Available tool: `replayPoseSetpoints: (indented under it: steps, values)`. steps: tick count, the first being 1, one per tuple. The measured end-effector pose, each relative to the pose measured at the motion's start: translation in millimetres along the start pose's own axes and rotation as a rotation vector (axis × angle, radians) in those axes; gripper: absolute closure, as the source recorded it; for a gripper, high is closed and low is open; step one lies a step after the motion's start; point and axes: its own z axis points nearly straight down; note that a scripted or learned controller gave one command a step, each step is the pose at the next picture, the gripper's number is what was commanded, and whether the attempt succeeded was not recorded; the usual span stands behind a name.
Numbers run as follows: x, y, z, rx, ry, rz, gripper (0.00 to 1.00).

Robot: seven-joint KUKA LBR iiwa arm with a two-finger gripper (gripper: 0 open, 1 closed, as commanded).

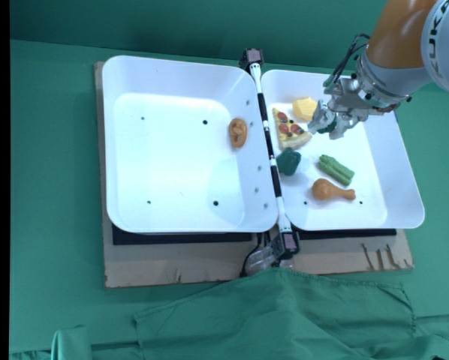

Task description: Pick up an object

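Observation:
My gripper (331, 124) hangs over the back middle of the right bin (390, 163), just right of a yellow cheese wedge (305, 109) and a pizza slice (289, 128). A dark green patch shows at its tip, and I cannot make out what it is. In front of it lie a green asparagus bundle (335, 169) and an orange-brown chicken drumstick (331, 192). A dark green pepper (288, 161) rests against the divider. In the left bin (164, 193), an orange pastry-like piece (238, 132) lies by the right wall.
A black-and-white bar (268, 148) runs between the two bins. Both bins rest on a cardboard sheet (172, 265) over the green bench. Crumpled green cloth (284, 317) covers the near edge.

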Motion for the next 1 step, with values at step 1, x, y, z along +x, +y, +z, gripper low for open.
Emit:
replayPoseSetpoints:
  steps: [1]
  values:
    - [2.6, -8.2, -57.1, -0.011, -0.002, -0.009, 1.00]
